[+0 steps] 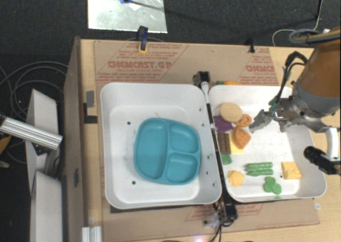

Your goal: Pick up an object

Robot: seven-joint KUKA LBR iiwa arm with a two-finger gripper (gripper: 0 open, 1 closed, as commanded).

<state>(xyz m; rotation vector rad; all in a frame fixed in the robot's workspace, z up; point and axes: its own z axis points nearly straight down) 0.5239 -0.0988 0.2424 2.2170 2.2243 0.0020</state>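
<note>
Gripper [262,120] beside pretzel [244,120].

Place: a robotics lab test cell, not a home.
Table [176,57]: topped with printed cardboard sheeting, standing on dark carpet.
Bins: two shallow white bins [114,129] clamped side by side on the table.
Left of the table: loose black cables [21,83] and aluminium framing [32,133].
Behind the table: a taped-down reflective sheet [127,1].

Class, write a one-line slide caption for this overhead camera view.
Gripper hovers over toy food in the right bin; a blue divided plate sits in the left bin.
</note>
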